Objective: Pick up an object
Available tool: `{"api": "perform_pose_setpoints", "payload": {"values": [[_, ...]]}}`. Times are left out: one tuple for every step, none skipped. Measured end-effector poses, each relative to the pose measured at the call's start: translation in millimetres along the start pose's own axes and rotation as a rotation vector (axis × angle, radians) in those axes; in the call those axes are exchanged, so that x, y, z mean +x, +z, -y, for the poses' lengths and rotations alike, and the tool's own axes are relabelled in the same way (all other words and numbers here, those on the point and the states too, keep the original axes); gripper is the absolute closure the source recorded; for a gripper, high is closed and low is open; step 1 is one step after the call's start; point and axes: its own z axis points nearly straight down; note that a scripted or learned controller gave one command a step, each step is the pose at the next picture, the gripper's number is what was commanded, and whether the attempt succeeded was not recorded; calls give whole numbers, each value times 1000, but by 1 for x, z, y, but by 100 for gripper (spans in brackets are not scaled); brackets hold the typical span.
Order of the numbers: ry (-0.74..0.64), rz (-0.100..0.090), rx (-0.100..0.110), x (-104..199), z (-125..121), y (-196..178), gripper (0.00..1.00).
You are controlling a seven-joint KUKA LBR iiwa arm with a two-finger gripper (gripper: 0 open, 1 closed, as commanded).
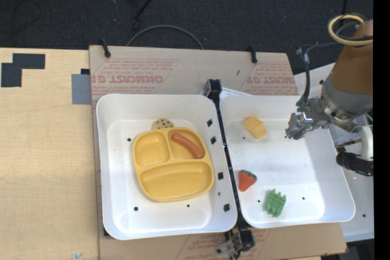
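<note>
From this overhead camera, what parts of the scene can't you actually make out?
- Gripper: small and dark over the right bin; whether its fingers are open or shut cannot be read.
- Cookie: the yellow divided plate covers its lower part.
- Arm: the view's right edge cuts it off.
- Green toy: too small and blurred to identify.
- Yellow toy: too blurred to name.

The left bin (116, 131) holds a divided tray (173, 179) with a sausage (187, 144) in its rear right compartment; a cookie (163, 123) lies just behind the tray. In the right bin (317, 204), a corn piece (255, 127) lies toward the rear, a strawberry (246, 180) by the left wall, and a leafy vegetable (275, 202) near the front edge.
</note>
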Motion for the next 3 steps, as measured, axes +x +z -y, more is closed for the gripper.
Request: {"api": "perform_pose_setpoints", "payload": {"values": [[-1, 1, -2, 56, -13, -5, 100], [0, 1, -1, 113, -11, -14, 100], [-1, 1, 0, 171, -17, -21, 100]]}}
